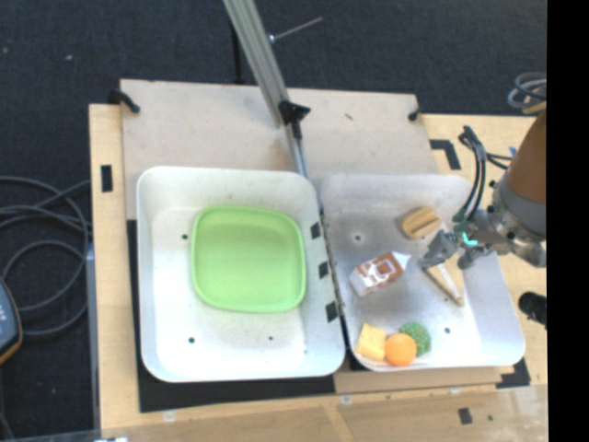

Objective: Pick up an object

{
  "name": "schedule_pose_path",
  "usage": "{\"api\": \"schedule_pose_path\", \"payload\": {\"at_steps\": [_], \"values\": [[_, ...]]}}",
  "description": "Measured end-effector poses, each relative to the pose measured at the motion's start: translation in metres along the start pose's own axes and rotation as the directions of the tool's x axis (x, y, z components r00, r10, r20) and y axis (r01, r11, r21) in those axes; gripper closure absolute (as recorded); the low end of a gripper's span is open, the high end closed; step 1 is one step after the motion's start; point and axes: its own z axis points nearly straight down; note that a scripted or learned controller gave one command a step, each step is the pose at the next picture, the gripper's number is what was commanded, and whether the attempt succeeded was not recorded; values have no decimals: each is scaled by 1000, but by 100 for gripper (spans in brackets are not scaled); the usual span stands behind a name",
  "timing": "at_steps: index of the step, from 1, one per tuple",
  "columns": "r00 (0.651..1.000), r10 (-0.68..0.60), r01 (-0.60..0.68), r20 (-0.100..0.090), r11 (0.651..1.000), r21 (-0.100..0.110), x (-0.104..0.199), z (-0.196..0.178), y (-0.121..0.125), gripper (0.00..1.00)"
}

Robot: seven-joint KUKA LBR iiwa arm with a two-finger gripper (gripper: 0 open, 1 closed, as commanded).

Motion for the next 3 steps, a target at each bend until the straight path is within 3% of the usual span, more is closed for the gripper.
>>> {"api": "schedule_pose_path", "payload": {"at_steps": [1,3], "values": [[1000,0,0,0,1000,0,0,0,0,0],[1000,0,0,-1,1000,5,3,105,-3,0]]}}
